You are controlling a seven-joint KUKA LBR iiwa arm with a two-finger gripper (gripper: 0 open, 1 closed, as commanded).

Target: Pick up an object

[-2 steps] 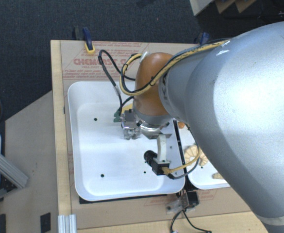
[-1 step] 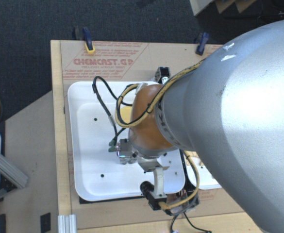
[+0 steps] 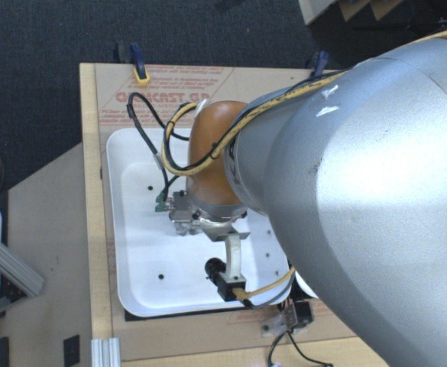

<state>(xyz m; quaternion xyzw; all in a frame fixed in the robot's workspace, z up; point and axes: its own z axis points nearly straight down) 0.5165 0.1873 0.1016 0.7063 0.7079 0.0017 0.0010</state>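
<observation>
Hand (image 3: 183, 219) low over left bin (image 3: 131, 274) centre; finger state cannot tell. No object clearly visible; confirm target before closing.

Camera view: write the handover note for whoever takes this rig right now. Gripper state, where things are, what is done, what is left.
Gripper: low over the left bin, near its middle. Open or shut cannot be told from this slant, and no object shows between its parts.
Arm: reaches in from the right and covers most of the right side of the bench, including what lies there.
Objects: none can be made out on the bare white floor of the left bin; only small dark dots show there.
Done: the arm is down in the bin. No pick is confirmed.
Left: grasp an object, lift it, and check that it is held.
</observation>
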